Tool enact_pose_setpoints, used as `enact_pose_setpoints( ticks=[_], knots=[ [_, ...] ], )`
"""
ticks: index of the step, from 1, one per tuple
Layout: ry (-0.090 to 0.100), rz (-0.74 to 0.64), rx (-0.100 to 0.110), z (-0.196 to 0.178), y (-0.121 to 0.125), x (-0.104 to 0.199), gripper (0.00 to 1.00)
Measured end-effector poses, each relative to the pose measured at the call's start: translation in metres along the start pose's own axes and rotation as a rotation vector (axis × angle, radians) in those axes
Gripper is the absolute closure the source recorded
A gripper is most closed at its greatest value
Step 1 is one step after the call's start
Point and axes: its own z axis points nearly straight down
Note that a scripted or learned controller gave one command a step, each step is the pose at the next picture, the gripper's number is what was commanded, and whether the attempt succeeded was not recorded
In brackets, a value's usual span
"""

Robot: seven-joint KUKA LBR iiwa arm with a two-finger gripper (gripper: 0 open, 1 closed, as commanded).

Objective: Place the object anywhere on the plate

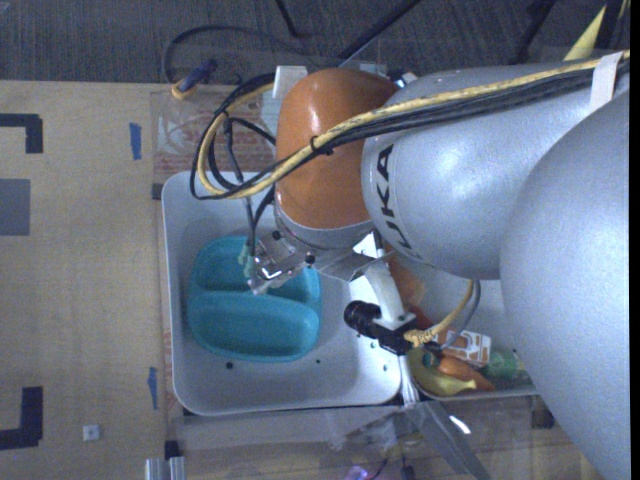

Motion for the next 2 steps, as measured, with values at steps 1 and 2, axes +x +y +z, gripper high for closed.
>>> enact_pose_setpoints(
  ticks=[1, 2],
  knots=[
    [0.001, 0.117, 0.004, 0.017, -0.044, -0.018, 1.00],
    [0.000, -0.394, -0.001, 0.022, -0.024, 0.012, 1.00]
  ],
)
